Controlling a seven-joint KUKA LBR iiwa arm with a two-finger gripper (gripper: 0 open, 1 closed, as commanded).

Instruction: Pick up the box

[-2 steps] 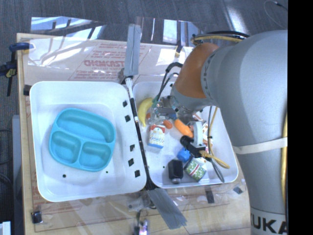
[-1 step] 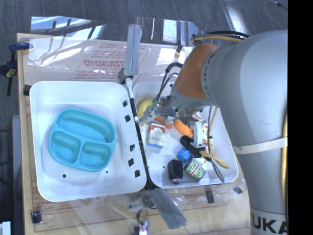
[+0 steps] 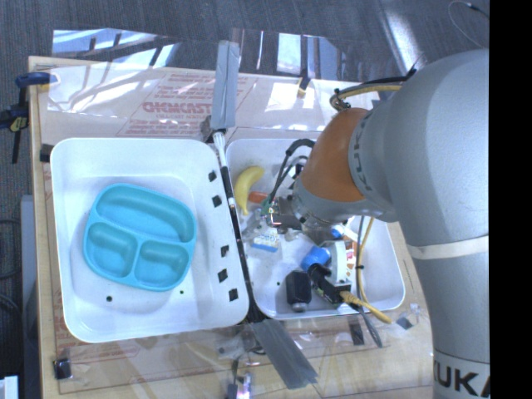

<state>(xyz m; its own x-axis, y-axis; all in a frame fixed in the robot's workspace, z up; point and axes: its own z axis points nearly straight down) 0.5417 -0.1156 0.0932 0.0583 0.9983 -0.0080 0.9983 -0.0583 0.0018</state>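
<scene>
I cannot tell the two-finger gripper's (image 3: 278, 216) state, and the crowded right white bin (image 3: 391, 285) risks it snagging the yellow banana (image 3: 246, 185) beside it.

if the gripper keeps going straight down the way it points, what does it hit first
Most likely the small white and blue item on the right bin floor, just below the gripper. Depth is hard to judge from this slanted view.

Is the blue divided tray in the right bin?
No, the blue divided tray lies in the left bin, while the right bin holds the banana and other small items.
</scene>
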